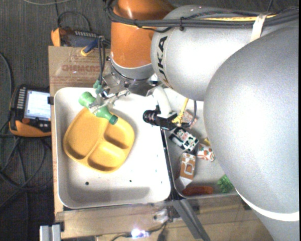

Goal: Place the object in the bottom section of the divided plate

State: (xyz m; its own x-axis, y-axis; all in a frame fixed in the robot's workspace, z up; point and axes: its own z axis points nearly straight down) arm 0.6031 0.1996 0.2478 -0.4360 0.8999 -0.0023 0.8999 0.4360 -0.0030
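Here, gripper (106,98) low over the left bin (70,185), at the top edge of the yellow divided plate (99,139), clamped on a green object (98,106) seen between its 2 fingers. Green piece touching the plate's upper rim, not in the bottom section. Right bin (203,192) crowded with small items.

This is a robotics lab: a grey and orange industrial arm (190,49) leans over white bins (70,190) on a tabletop, with loose cables (5,149) across dark carpet and a handheld control pendant (32,109) left of the end effector (106,97).
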